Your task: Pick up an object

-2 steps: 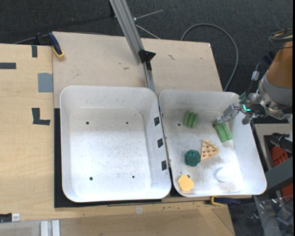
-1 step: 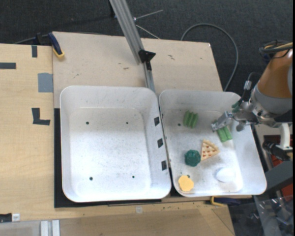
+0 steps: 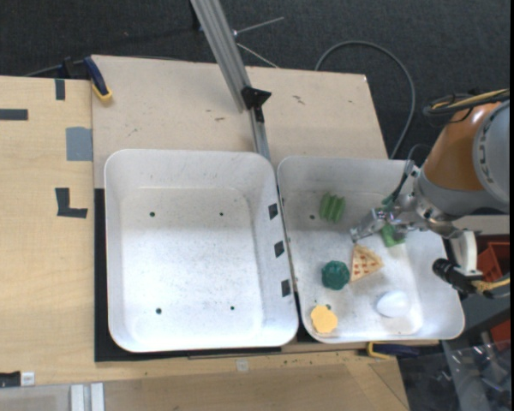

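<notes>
The task names no particular object, so any of the loose pieces in the right bin (image 3: pixel 301 178) could serve. The nearest candidate to the hand (image 3: pixel 385 223) is a small green piece (image 3: pixel 393 236) lying right at its tip, partly covered by it. Whether that piece sits between the fingers, and how wide they stand, I cannot tell; the metal parts blur together there.

Just below it lies an orange wedge (image 3: pixel 365 263), and touching or nearly touching that wedge on its left is a dark green lump (image 3: pixel 335 274). Further toward the near wall sit a white rounded object (image 3: pixel 393 303) and a yellow piece (image 3: pixel 325 319), the latter close to the bin's near left corner. A ribbed green block (image 3: pixel 331 206) lies apart near the far side.

That makes 6 objects: 3 green, 1 orange, 1 white, 1 yellow. They are scattered loosely, likely so each can be approached alone.

The left bin (image 3: pixel 120 229) stands beside the right 1, walls touching, 2 bins in all on the desk (image 3: pixel 171 101). The arm (image 3: pixel 463 165) reaches in low from the right, probably to try a grasp.
</notes>
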Controlling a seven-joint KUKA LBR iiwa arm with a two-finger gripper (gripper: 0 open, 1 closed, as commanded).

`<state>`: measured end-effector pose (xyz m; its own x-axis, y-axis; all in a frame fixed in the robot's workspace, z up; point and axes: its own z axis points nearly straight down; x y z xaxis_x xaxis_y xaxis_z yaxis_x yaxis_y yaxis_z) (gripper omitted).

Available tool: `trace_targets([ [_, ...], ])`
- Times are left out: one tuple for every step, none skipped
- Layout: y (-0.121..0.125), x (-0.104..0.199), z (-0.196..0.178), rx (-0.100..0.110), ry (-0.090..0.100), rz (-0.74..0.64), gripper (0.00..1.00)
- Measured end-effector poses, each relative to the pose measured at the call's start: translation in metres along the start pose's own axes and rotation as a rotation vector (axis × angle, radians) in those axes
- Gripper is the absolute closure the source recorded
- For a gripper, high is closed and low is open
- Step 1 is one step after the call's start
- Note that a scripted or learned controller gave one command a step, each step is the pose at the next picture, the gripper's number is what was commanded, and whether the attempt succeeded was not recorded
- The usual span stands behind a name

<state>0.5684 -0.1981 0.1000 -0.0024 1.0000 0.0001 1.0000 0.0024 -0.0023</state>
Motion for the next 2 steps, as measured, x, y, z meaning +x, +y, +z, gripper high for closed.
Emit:
trace_targets([
  [0.003,-0.002,0.006,-0.012,-0.008,0.001,0.0],
  [0.004,-0.002,-0.006,-0.016,-0.01,0.001,1.0],
])
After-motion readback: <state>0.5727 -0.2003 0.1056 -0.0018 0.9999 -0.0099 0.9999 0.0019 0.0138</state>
